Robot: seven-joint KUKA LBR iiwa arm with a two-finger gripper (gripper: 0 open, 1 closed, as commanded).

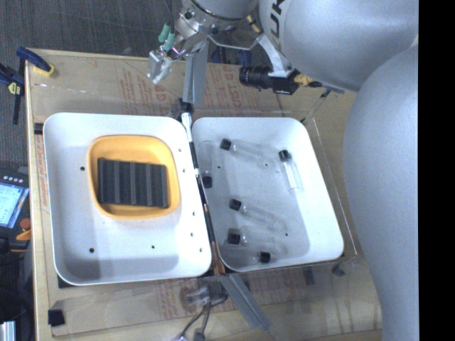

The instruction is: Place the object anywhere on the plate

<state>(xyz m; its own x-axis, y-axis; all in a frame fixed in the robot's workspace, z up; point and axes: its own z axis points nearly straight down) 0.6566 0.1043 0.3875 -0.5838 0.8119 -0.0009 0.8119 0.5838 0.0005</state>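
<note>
A yellow plate lies in the left white bin, and a dark grey ribbed block rests on its middle. Several clear vials with black caps lie scattered in the right white bin. One vial is near the far left, another is at the far right, and a third lies in the middle. My gripper hangs over the far end of the seam between the two bins, above the bins' rims. I see nothing clearly held in it.
The grey arm fills the upper right and hangs over the right bin's far corner. A green-tipped fitting sticks out left of the wrist. A blue clamp sits at the bench's far left corner, with a small screen beside the left edge.
</note>
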